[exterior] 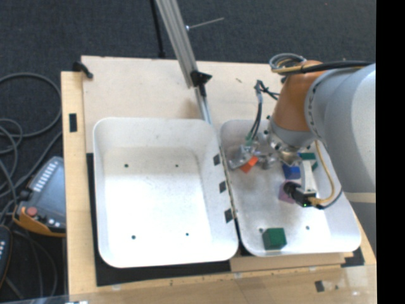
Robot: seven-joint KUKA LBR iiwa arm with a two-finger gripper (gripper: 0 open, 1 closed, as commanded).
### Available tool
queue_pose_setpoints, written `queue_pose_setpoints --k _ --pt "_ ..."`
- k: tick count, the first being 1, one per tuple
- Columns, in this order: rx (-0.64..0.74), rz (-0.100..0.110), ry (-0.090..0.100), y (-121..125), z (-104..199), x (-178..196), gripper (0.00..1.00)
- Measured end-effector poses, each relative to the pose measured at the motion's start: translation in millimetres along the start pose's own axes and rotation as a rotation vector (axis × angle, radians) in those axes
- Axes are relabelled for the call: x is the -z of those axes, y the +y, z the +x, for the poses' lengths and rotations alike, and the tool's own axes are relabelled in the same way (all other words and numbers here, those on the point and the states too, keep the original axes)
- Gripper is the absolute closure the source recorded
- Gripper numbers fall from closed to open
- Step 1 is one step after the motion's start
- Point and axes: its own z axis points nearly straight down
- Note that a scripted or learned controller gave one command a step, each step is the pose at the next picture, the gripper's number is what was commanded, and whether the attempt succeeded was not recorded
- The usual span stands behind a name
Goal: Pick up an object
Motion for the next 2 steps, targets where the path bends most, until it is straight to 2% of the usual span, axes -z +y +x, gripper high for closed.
queue_pose_setpoints --k 1,2 --pt "0.001 0.002 0.000 -1.2 -0.8 11.2 1.00" --pt "0.002 0.003 -0.001 -1.4 -0.8 10.8 0.00"
